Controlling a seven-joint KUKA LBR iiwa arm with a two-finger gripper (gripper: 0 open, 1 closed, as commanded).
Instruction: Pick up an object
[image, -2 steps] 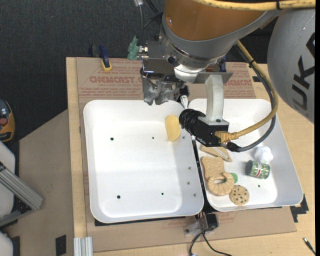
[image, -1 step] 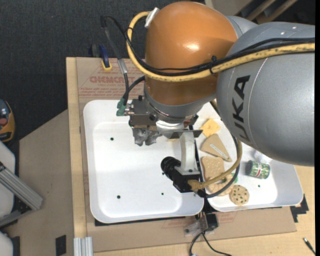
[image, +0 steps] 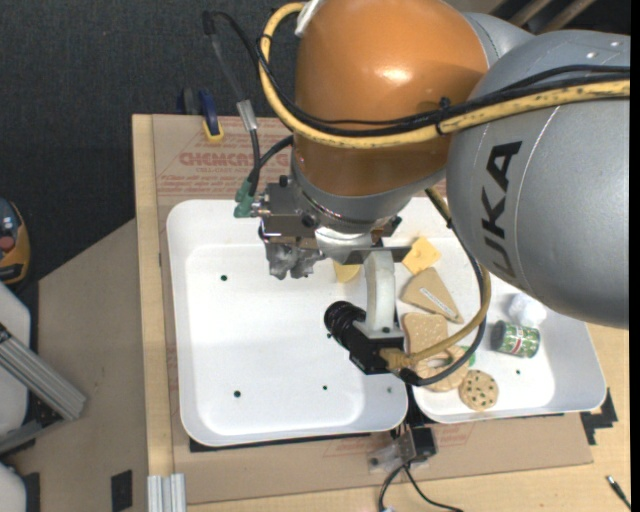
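My gripper (image: 291, 262) hangs over the back part of the left white bin (image: 215, 330), under the orange wrist band. Nothing shows between it and the bin floor. The objects lie in the right bin (image: 570, 385): a yellow cheese wedge (image: 421, 255), a tan triangular slice (image: 430, 296), a tan bread slice (image: 425, 333), a round cookie with dark chips (image: 479, 389) and a small green can (image: 516, 340) on its side. A small yellow piece (image: 347, 271) peeks out below the wrist, near the wall between the bins. The arm hides much of the right bin.
Both bins rest on a brown cardboard sheet (image: 160, 170) with red lettering. A blue-and-yellow clamp (image: 209, 112) sits at its back edge. A yellow cable (image: 462, 340) loops low over the right bin's items.
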